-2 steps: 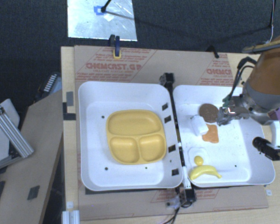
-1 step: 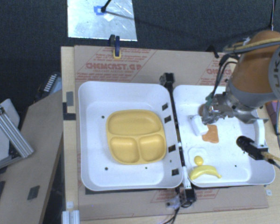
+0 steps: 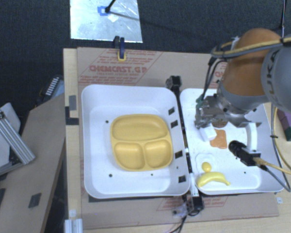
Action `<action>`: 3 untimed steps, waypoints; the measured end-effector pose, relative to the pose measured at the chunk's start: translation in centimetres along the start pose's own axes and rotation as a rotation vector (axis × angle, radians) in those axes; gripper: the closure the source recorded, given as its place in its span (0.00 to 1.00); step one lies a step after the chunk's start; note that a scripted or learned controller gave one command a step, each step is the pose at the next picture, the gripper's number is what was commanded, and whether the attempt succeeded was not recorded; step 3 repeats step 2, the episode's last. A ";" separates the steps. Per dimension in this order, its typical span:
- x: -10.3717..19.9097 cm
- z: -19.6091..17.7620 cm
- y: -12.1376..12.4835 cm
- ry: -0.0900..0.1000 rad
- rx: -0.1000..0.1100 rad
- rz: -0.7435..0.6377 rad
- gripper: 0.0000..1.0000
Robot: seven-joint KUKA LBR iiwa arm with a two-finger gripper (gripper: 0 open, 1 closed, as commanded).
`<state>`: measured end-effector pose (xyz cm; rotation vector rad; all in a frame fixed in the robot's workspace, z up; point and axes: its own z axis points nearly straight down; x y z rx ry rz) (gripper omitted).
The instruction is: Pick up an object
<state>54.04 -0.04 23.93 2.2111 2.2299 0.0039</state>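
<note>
Your gripper (image 3: 206, 124) hung above the orange piece (image 3: 219, 140); parted or closed, you couldn't tell; the banana (image 3: 213, 179) looked light, smooth, probably rigid; its middle seemed the best hold.

Left bin (image 3: 94, 101): yellow three-compartment plate (image 3: 140, 142) lying flat at centre. Right bin (image 3: 233, 181): gripper (image 3: 204, 125) low over the left half, near the left wall. Orange flat piece (image 3: 219, 140) just beside it. Yellow banana-shaped piece (image 3: 213, 179) at front-left corner; small yellow ball (image 3: 206, 167) just behind it.
</note>
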 end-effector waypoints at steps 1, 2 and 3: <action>5.7 1.2 -1.0 0.001 0.002 -0.001 1.00; 10.6 1.3 -0.3 0.001 0.001 -0.001 1.00; 10.6 1.3 -0.3 0.001 0.001 -0.001 1.00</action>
